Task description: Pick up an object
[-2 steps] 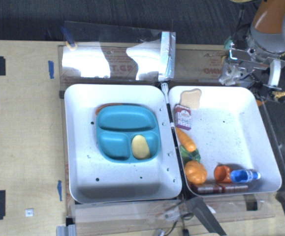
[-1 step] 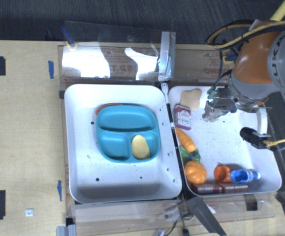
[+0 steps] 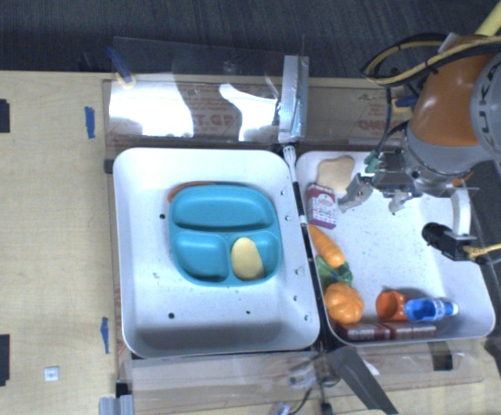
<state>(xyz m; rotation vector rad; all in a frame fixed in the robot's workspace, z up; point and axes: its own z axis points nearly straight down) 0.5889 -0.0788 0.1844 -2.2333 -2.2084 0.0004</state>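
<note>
A plastic bottle [image 3: 427, 309] with a blue label lies at five o'clock in the right bin [image 3: 484, 314], light, slippery, best pinched across its middle, while the tool [image 3: 378, 191], fingers spread and empty, hovers at twelve o'clock.

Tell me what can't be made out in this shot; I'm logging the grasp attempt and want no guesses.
- Claw, camera view: its fingers are small and blurred, so open or shut is unclear.
- Dark packet: label too small to read.
- Flat object along the right bin's front wall: partly covered by the blue bottle and orange toy; identity unclear.
- Pale item at the bin's back corner: blurred, unidentifiable.
</note>
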